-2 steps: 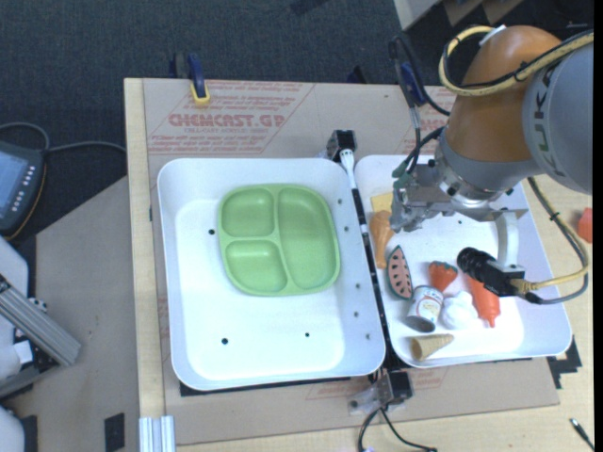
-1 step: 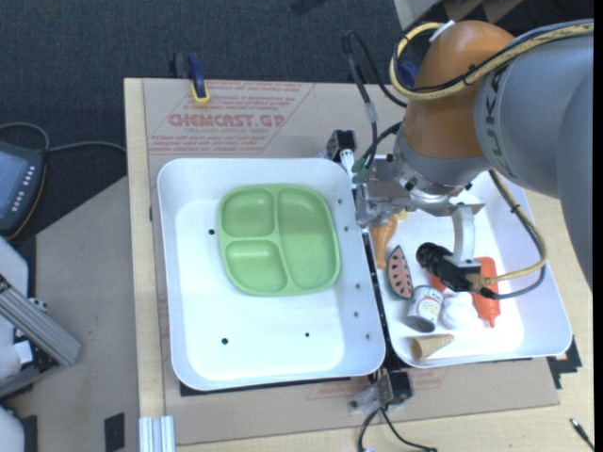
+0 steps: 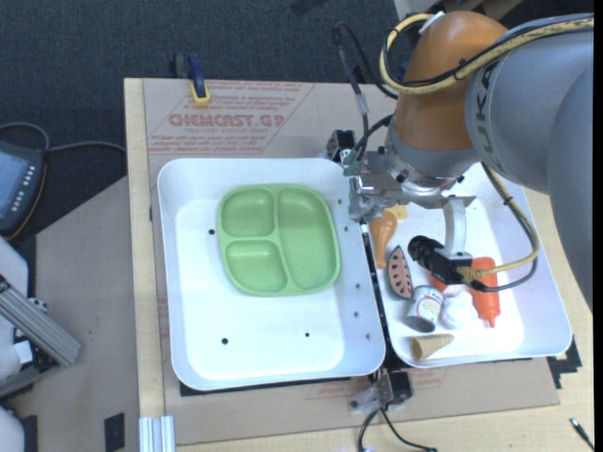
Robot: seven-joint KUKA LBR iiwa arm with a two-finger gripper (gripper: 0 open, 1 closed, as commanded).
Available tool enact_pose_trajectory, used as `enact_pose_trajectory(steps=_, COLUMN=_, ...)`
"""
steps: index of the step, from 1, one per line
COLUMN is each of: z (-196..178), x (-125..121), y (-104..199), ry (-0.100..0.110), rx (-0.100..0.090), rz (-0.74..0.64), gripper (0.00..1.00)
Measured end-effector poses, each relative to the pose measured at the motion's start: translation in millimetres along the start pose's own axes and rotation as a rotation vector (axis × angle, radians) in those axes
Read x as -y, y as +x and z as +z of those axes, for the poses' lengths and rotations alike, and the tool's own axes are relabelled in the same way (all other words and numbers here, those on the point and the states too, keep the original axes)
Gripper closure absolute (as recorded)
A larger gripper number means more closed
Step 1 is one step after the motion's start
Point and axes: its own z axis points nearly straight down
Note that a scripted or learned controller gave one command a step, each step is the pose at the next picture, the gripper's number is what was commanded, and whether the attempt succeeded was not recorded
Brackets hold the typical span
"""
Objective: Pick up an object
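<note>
The objects for picking lie clustered in the right bin [image 3: 528, 342], right of the frame's centre. An orange cone-shaped piece [image 3: 382, 229] sits by the bin's left wall, with a watermelon slice [image 3: 399, 271] just below it. Further down are a small jar [image 3: 425, 307], a tan ice-cream cone [image 3: 431, 346], a white piece [image 3: 459, 311] and an orange carrot-like toy [image 3: 485, 295]. The gripper [image 3: 366, 188] hangs above the orange cone-shaped piece, near the divide between the bins; whether it is open or closed cannot be made out. The left bin [image 3: 188, 309] holds a green divided plate [image 3: 279, 239]. Both bins rest on the tabletop [image 3: 151, 130].
</note>
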Motion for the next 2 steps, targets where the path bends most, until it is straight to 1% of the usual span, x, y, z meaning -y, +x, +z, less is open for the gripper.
enact_pose_trajectory(steps=1, z=7.2, x=10.4, y=-5.9, ry=0.005, rx=0.001, rz=0.003, gripper=1.00)
enact_pose_trajectory(steps=2, z=3.5, x=5.8, y=-8.6, ry=0.001, rx=0.001, rz=0.003, gripper=1.00)
